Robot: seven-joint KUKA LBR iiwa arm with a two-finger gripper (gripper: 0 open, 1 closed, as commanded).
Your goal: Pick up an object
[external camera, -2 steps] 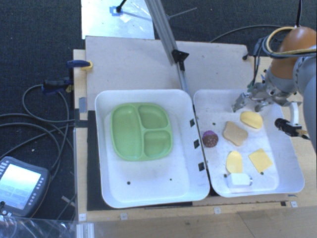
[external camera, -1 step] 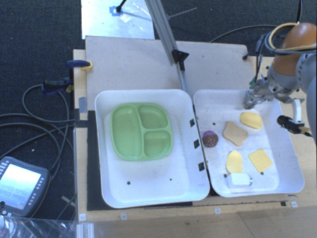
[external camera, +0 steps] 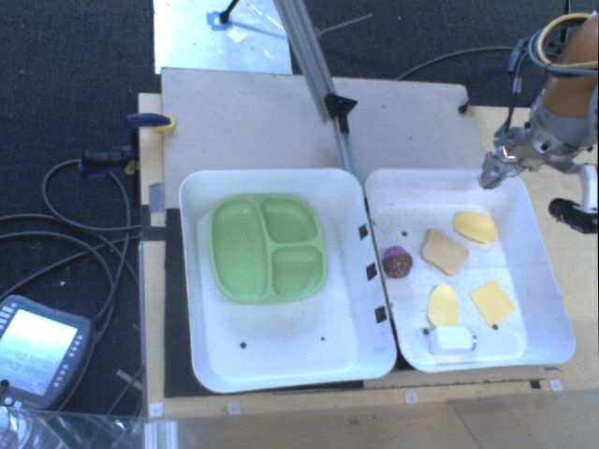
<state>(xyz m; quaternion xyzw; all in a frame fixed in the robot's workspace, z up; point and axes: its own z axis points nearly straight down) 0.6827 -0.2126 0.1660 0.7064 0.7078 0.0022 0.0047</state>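
Carpet [external camera: 75,82], dark and bumpy, lies all around a light wood table [external camera: 468,410]. A flat tan board [external camera: 262,120] covers the back of the table, and a grey pole [external camera: 309,45] leans across it from 12 o'clock. Black cables [external camera: 65,204] curl on the carpet at 9 o'clock, and one screen pad [external camera: 37,344] sits at 8 o'clock. Two white bins rest side by side on the table. The left bin [external camera: 281,354] holds one green tray [external camera: 268,248] with three parts. The right bin [external camera: 533,335] holds six small things to pick from: one pale yellow lump [external camera: 474,226] at 1 o'clock in that bin, one tan bread piece [external camera: 444,252] near the middle, one round purple and brown thing [external camera: 397,262] at 9 o'clock by the bin wall, one yellow wedge [external camera: 443,304] at 6 o'clock, one flat yellow square [external camera: 491,302] at 5 o'clock, and one white block [external camera: 452,339] at 6 o'clock, just below the wedge. The arm [external camera: 566,92] comes in at 2 o'clock of the picture. Its jaws [external camera: 493,174] hang over the back edge of the right bin, up above the yellow lump. I cannot tell if the jaws are open or closed.
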